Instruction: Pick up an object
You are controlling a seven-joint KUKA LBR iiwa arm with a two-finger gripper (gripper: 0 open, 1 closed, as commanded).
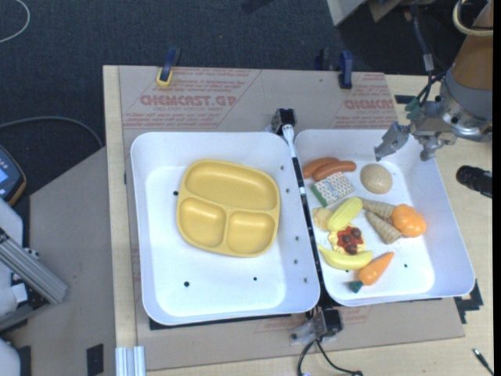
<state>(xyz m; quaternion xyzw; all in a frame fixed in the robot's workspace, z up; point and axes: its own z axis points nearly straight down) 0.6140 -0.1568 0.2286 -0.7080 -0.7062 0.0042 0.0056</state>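
We read "CHEMCAST GP" in red on the brown sheet (188, 99) covering the counter; the gripper (409, 144) hangs open, empty, over the right bin (446, 210).

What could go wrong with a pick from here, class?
1. The toy foods lie crowded and touching in the right bin; the fingers may catch two or nudge neighbours.
2. The open gripper hovers over the bin's back wall, risking a strike on the rim.
3. The round egg may slip.
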